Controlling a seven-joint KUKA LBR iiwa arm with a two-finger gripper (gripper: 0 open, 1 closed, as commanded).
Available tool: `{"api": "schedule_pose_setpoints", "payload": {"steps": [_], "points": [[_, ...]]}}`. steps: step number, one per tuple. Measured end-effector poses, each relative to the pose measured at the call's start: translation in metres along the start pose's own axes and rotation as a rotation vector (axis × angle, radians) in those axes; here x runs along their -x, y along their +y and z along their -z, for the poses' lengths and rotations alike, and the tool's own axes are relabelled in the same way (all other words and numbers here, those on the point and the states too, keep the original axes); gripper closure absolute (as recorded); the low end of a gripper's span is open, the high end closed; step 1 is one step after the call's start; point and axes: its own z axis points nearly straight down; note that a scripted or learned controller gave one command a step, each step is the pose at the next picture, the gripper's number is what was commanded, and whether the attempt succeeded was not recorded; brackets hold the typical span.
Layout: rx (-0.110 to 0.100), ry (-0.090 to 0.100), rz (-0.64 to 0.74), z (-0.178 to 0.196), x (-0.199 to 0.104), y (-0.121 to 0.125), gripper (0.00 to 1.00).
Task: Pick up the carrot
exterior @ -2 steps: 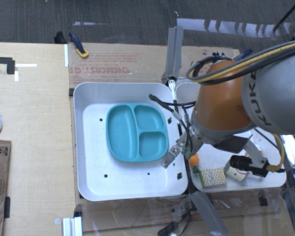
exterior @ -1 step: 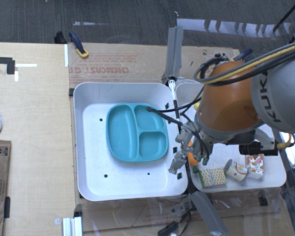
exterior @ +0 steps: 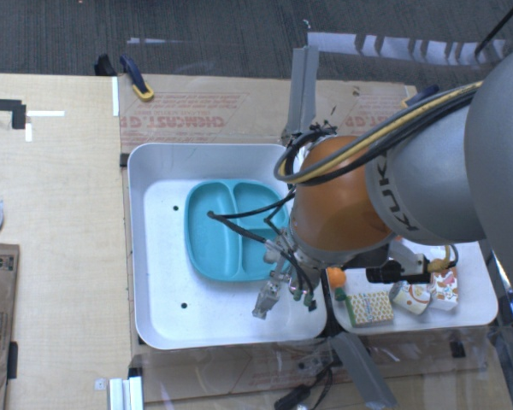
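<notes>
Step in hand: approach, judged; pickup not yet done. Nothing is being seen carried at the gripper (exterior: 272,295).

- Gripper is being held low over the left bin (exterior: 154,254), just off the lower right corner of the teal divided plate (exterior: 214,237). Whether it is spread or closed cannot be told; the tool is being lost in cable clutter and blur.
- Carrot (exterior: 334,276): a small orange piece is being read as it, at the left edge of the right bin (exterior: 474,310), just above a speckled sponge-like pad (exterior: 369,308). Only 1 end is being shown, so the ID is being treated as tentative.
- So the tool is sitting in the wrong bin, across the shared wall from the target.

Next move, as judged: the tool is to be lifted clear of the wall, shifted right over the orange piece, aligned across its narrow axis, then lowered. The pad right beside it is leaving little room.

Hard to make out:
- Most of the right bin is being covered by the arm (exterior: 427,178) and its orange band (exterior: 338,199).
- 2 small white cartons (exterior: 427,290) are being seen partly; labels are unreadable.
- The carrot's length and lie are being hidden under the wrist.
</notes>
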Motion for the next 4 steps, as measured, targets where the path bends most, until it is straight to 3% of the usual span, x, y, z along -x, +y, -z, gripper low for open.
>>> {"api": "schedule_pose_setpoints", "payload": {"steps": [1,2,3,4], "points": [[0.002,-0.002,-0.16,-0.042,0.021,0.012,0.0],[0.002,0.0,-0.162,-0.035,0.021,0.012,1.0],[0.0,0.003,-0.44,0.088,0.023,-0.006,1.0],[0.004,0.006,-1.033,0.099,0.02,0.027,1.0]]}}
